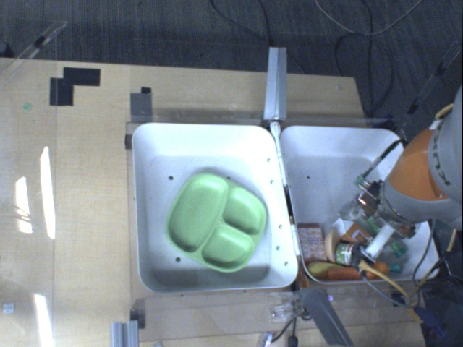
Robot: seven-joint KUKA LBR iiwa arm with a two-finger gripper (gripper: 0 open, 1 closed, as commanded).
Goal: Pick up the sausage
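A long orange-brown piece that looks like the sausage (pixel 338 271) lies along the near wall of the right bin (pixel 325 157), at its near corner. My gripper (pixel 362 226) hangs low over the pile of items in that corner, just behind and to the right of the sausage. Nothing can be made out as held. The wrist with its orange band (pixel 419 173) covers the bin's right side.
Around the sausage lie a brown packet (pixel 311 241), a yellow curved piece (pixel 331 246), a small can (pixel 348 254) and green items (pixel 396 250). The left bin (pixel 152 157) holds a green divided plate (pixel 217 221). The far half of the right bin is bare.
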